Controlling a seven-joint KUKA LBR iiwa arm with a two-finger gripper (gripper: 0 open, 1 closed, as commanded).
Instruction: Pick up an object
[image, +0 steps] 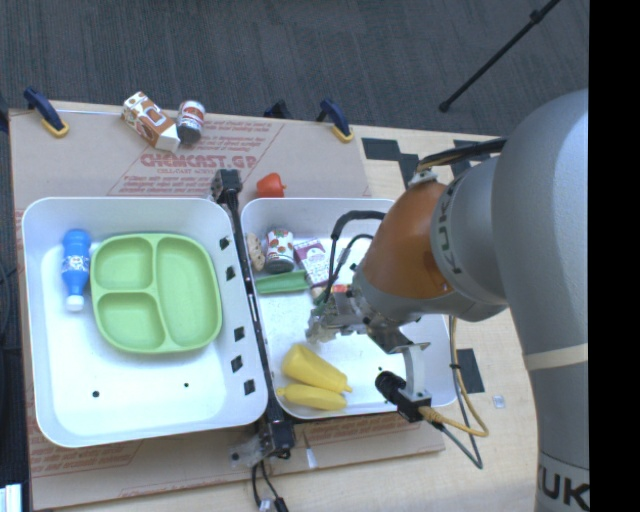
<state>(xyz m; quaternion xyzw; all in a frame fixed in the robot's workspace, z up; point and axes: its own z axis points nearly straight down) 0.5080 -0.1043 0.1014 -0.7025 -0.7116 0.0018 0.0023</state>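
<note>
Nearest the camera, at about six o'clock in the right bin (300, 410), lay two yellow bananas (313, 380) side by side (likely light plastic toys, smooth and slippery, so a grasp across the thick middle looked safest). Just above them, toward one o'clock, the gripper (328, 322) hung over the bin floor; whether it was wide or narrow I could not tell. Farther back, at twelve o'clock, small packets (288, 252) crowded the wall. At nine o'clock sat a green plate (156, 292) and a blue bottle (76, 266).
</note>
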